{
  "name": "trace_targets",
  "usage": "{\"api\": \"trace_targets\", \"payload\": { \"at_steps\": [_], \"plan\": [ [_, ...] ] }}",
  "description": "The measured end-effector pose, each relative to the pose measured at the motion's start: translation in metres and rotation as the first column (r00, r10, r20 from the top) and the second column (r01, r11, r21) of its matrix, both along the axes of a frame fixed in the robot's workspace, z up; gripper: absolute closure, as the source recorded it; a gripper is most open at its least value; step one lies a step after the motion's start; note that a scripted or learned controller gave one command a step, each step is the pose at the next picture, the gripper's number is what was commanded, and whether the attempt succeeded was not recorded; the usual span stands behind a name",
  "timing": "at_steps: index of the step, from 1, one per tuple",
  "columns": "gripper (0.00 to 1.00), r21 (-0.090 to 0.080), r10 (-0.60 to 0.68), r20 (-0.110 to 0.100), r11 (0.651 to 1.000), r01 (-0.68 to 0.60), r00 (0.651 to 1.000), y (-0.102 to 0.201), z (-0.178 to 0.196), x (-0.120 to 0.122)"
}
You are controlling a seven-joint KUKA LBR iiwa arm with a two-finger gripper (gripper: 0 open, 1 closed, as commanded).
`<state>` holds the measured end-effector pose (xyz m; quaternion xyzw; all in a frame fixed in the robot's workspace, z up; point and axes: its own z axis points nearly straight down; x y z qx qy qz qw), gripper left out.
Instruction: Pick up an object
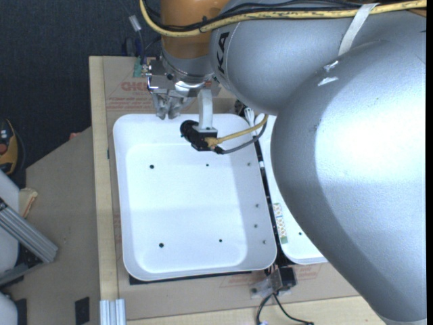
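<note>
Two white bins (pixel 135 202) on bench (pixel 101 147)

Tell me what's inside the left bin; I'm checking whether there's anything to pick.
The left bin shows bare white floor with a few small dark dots. The gripper hangs over its far edge. The arm covers most of the right bin.

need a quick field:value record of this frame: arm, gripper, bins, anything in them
arm: grey arm with orange band, reaching in from the right and covering most of the right bin
gripper: gripper at the far edge of the left bin
grasp: no object seen between the fingers
left bin: white floor with a few small dark dots
cable: yellow and black cable running from the gripper toward the right
</note>
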<state>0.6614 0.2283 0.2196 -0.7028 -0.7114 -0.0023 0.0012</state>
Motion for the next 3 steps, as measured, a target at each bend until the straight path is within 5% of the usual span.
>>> {"api": "trace_targets", "payload": {
  "at_steps": [1, 2, 3],
  "plan": [
    [1.00, -0.004, -0.016, 0.006, 1.000, 0.016, 1.000, -0.056, 0.075, 0.006],
    [1.00, -0.005, -0.009, -0.005, 1.000, 0.009, 1.000, -0.001, 0.032, 0.004],
    [1.00, -0.005, -0.017, 0.004, 1.000, 0.017, 1.000, -0.056, 0.094, -0.009]
  ]
}}
